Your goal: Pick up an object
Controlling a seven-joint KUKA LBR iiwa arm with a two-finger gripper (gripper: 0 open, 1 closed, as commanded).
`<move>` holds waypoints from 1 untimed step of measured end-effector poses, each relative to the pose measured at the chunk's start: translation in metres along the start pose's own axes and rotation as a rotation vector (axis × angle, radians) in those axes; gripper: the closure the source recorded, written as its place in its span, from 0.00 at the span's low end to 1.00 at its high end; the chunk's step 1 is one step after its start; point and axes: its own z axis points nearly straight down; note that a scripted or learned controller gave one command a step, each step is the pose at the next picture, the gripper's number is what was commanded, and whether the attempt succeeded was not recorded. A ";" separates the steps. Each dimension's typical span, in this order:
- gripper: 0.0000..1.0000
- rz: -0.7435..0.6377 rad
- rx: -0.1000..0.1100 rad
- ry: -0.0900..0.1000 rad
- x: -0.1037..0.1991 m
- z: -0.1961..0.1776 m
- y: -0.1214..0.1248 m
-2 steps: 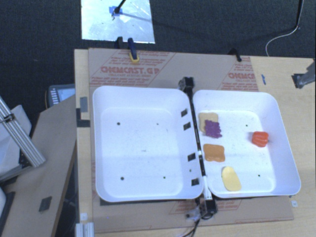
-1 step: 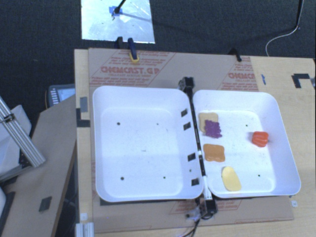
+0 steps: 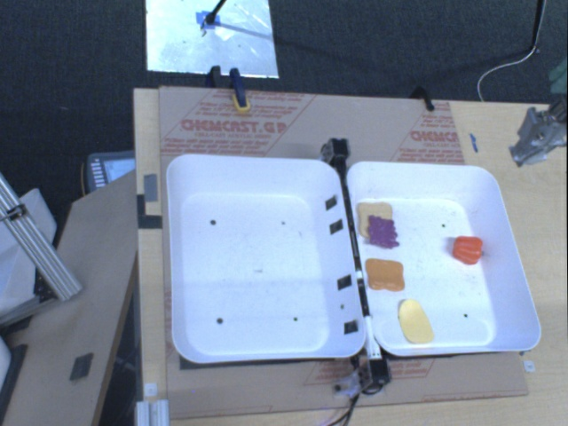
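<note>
Jaws (image 3: 535,140) parked off the bin (image 3: 497,193), state unclear; pepper (image 3: 468,249) nearest, below-left, w/ room around it.

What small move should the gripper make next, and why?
Probably it should travel left and down toward the orange-red piece, the nearest object. The gripper sits at the view's right edge, outside the right bin, with nothing visibly in it, while all four objects lie in that bin.
</note>
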 end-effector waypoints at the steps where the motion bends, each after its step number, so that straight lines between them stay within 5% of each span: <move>1: 1.00 0.001 0.012 0.000 0.062 0.134 0.000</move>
